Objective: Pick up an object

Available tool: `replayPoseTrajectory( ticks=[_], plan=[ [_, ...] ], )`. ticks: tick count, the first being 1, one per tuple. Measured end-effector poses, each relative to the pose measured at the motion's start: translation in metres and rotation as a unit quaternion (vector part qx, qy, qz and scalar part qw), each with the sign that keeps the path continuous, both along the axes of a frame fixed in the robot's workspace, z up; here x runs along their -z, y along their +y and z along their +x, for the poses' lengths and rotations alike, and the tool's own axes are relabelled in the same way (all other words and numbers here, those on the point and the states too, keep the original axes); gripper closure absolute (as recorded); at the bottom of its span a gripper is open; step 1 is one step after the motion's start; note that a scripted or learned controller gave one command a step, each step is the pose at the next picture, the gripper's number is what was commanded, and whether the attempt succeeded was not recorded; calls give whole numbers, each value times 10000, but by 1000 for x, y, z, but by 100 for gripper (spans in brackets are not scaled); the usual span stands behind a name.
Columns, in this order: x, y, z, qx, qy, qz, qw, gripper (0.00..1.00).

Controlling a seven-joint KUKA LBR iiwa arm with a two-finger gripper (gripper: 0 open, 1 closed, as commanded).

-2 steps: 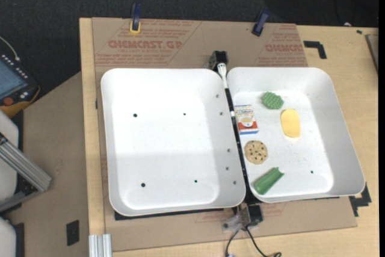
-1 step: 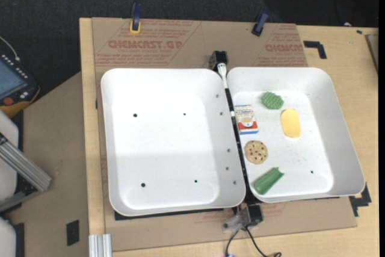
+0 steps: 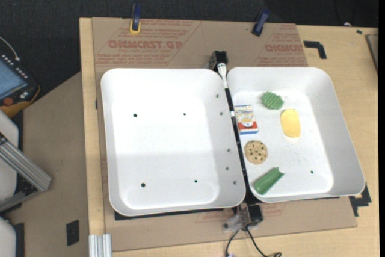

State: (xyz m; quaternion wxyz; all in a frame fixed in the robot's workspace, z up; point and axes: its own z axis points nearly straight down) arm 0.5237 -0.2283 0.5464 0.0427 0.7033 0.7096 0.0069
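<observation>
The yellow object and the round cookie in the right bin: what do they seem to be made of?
The yellow object looks like smooth, slightly glossy plastic: even colour, soft shine, rounded edges. The round cookie looks like a matte plastic or rubber toy: flat tan disc with dark dots. The picture cannot settle either for certain.

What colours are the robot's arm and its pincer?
I cannot tell from this picture. It shows where the robot works: a left white bin and a right white bin with a cookie inside.
</observation>
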Motion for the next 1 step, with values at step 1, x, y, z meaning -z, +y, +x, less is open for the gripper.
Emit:
replayPoseTrajectory(
  ticks=[1],
  plan=[
    [-11,0,1,-2,-24,-19,10000,100]
  ],
)
